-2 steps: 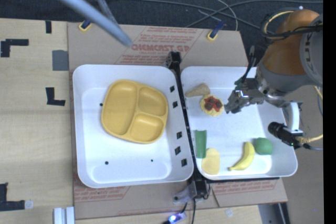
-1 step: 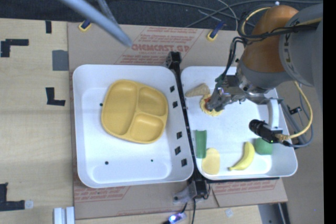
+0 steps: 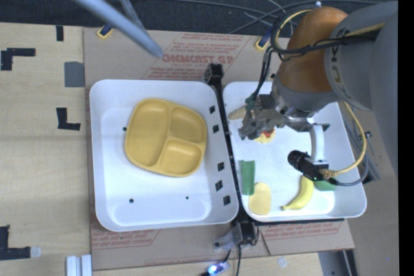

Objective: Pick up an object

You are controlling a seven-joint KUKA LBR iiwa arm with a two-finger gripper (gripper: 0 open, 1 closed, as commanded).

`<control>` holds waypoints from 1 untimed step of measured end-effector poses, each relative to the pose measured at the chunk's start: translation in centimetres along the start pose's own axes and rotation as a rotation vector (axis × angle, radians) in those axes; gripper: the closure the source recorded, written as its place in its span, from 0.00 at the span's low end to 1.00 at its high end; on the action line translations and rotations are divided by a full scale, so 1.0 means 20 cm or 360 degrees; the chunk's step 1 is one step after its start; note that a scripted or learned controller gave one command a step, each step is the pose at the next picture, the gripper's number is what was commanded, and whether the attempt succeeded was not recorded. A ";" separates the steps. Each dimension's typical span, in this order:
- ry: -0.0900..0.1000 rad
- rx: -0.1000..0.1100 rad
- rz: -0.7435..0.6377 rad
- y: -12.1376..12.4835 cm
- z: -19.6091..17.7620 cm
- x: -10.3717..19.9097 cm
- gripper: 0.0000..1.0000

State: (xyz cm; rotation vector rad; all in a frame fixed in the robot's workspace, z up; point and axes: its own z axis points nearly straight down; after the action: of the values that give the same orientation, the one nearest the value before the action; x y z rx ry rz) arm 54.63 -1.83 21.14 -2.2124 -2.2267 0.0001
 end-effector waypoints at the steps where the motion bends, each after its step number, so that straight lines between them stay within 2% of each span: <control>1: 0.0000 -0.0002 -0.0001 -0.03 -0.06 0.25 1.00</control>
State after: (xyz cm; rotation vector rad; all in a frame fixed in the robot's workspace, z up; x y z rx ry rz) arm 54.05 3.21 22.26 -2.2120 -2.2283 -0.0008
